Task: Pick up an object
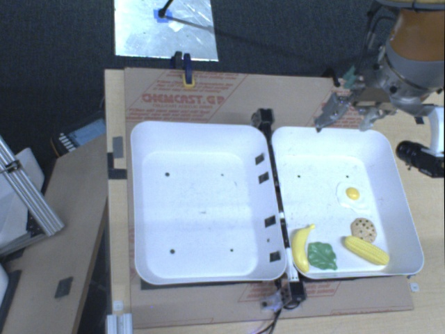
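The right bin (389, 155) holds a fried egg (352, 194), a brown cookie (363, 228), a corn cob (366, 250), a banana (301, 248) and a green leafy piece (322, 256), all in its near half. My gripper (344, 118) hangs above the far rim of the right bin, well away from these objects. Its two fingers (327, 117) are spread apart and nothing is between them.
The left bin (139, 152) sits beside the right one, joined by a black clip strip (272, 186). A shiny metal sheet (165, 19) lies beyond the bench. A metal rail (24, 190) stands at the far left.
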Motion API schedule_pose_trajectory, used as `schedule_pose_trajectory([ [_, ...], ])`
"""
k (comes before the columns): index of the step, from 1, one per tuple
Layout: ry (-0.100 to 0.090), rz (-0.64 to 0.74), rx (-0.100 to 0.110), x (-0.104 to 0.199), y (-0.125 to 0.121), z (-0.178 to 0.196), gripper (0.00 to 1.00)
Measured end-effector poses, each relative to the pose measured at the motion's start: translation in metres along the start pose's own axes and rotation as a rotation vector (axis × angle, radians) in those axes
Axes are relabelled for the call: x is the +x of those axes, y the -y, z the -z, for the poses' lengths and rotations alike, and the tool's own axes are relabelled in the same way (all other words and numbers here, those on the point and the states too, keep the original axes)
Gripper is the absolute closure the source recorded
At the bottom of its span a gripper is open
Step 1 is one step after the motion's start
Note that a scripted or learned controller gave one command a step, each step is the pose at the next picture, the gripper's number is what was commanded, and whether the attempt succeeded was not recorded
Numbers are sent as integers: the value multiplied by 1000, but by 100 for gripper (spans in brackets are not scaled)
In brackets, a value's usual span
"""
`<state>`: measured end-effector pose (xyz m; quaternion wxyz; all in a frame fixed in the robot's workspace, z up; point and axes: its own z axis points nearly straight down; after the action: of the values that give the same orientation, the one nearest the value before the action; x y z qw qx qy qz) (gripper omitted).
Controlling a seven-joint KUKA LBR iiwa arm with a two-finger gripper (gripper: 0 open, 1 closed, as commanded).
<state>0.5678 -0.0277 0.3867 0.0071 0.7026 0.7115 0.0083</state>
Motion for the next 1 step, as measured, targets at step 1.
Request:
schedule_pose_trajectory([
  [1, 0, -5, 10, 34, 40, 69, 0],
])
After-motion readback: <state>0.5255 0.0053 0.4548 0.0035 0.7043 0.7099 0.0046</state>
